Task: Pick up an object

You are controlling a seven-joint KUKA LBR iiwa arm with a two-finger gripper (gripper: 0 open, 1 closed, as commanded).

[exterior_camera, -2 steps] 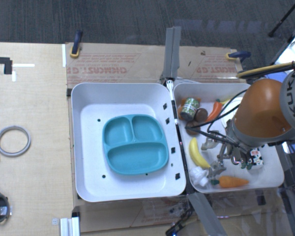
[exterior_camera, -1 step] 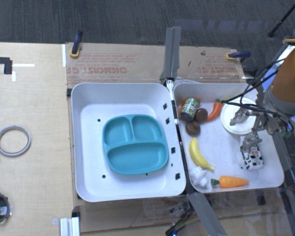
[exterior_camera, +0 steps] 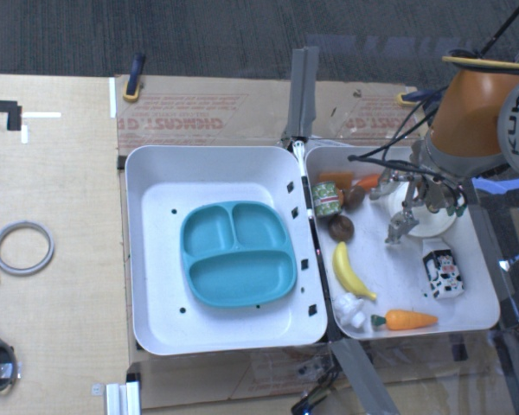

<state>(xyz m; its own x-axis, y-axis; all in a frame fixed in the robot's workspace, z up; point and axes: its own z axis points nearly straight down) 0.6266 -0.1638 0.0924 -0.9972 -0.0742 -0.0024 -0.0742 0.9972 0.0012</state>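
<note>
My gripper [exterior_camera: 413,217] hangs over the upper middle of the right bin [exterior_camera: 480,314], fingers spread open with nothing between them. A white round object [exterior_camera: 434,223] lies just right of the fingertips. Left of the gripper sit a green-labelled can [exterior_camera: 326,200], a brown round item [exterior_camera: 341,227] and an orange piece [exterior_camera: 336,180]. A yellow banana [exterior_camera: 349,272] lies lower left. Along the bin's front lie a carrot [exterior_camera: 406,320] and a white lump [exterior_camera: 351,311]. A black-and-white cow-patterned carton [exterior_camera: 442,274] rests at the right.
The left bin [exterior_camera: 147,318] holds a teal divided plate [exterior_camera: 239,253]. A grey divider bar [exterior_camera: 302,93] rises between the bins at the back. A tape roll [exterior_camera: 22,247] lies on the wooden bench at the left.
</note>
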